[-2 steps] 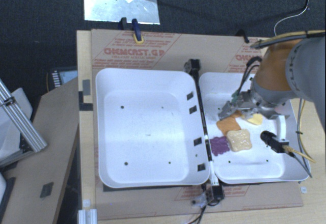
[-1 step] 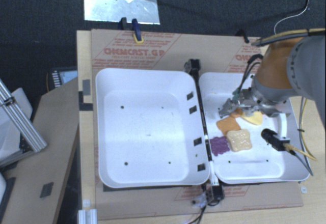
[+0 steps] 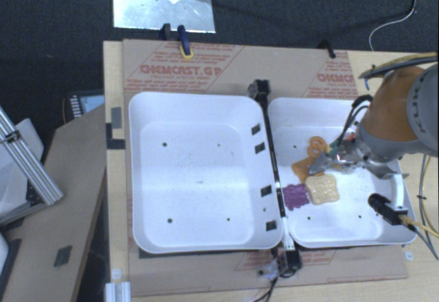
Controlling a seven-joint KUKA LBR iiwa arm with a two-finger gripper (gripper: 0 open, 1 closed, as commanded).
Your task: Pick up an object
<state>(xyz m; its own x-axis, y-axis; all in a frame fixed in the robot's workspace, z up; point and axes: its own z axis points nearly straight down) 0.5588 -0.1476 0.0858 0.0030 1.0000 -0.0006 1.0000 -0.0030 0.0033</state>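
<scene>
Several small objects lie in the right bin [image 3: 343, 235]. An orange pretzel-shaped piece [image 3: 315, 147] sits near the bin's middle, with a flat orange-brown piece [image 3: 300, 169] just below and left of it. A pale tan, toast-like slab [image 3: 322, 190] lies in front of those, and a purple lump [image 3: 295, 195] rests to its left by the divider. My gripper [image 3: 321, 165] reaches in from the right and sits low among them, its tip at the right edge of the orange-brown piece and just above the tan slab. Nothing is seen lifted.
The left bin [image 3: 147, 156] stands beside the right one, with a black divider strip [image 3: 271, 163] between them. Cardboard [image 3: 226, 67] lies under both bins. The grey and orange arm [image 3: 398, 115] covers the right bin's far right side.
</scene>
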